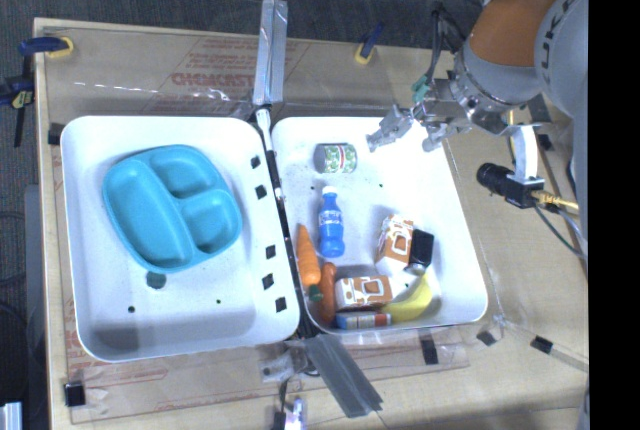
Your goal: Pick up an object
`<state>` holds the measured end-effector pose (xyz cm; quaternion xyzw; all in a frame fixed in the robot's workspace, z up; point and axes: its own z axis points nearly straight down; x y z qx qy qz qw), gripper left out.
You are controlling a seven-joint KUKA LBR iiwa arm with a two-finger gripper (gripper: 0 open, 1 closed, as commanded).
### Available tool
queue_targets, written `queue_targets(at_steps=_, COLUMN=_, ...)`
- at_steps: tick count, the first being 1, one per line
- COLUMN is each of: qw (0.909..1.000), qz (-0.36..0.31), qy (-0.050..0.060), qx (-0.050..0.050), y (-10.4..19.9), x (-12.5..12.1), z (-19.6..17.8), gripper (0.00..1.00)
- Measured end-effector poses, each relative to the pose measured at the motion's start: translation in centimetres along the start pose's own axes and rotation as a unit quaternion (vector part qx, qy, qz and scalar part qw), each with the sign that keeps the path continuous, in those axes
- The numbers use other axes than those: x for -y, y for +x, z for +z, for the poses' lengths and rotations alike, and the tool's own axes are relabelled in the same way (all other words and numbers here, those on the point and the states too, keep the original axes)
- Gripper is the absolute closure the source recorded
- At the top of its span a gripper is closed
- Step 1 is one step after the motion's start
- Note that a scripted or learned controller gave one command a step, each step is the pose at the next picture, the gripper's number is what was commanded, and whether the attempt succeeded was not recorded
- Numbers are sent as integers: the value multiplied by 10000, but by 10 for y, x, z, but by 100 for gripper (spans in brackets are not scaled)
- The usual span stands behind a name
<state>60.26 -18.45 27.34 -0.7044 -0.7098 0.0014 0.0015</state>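
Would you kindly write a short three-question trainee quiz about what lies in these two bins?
1. True or false: the blue divided tray lies in the left bin.
2. Which item lies nearest the pincer: A the banana, B the green can, C the carrot?
3. Fill in: the blue bottle lies in the ___ bin.

Key: 1 true; 2 B; 3 right.
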Motion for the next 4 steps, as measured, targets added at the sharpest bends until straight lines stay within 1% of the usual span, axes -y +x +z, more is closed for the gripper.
queue_targets(at_steps=1, qw=9975, qz=713, qy=6, qx=-5, y=56, x=-18, z=152, gripper=0)
queue_targets(at_steps=2, qw=9971, qz=-767, qy=-4, qx=-4, y=33, x=27, z=182, gripper=0)
queue_targets(at_steps=3, qw=9969, qz=-783, qy=0, qx=-1, y=32, x=27, z=172, gripper=100)
queue_targets(at_steps=4, qw=9992, qz=406, qy=-7, qx=2, y=68, x=20, z=63, gripper=100)
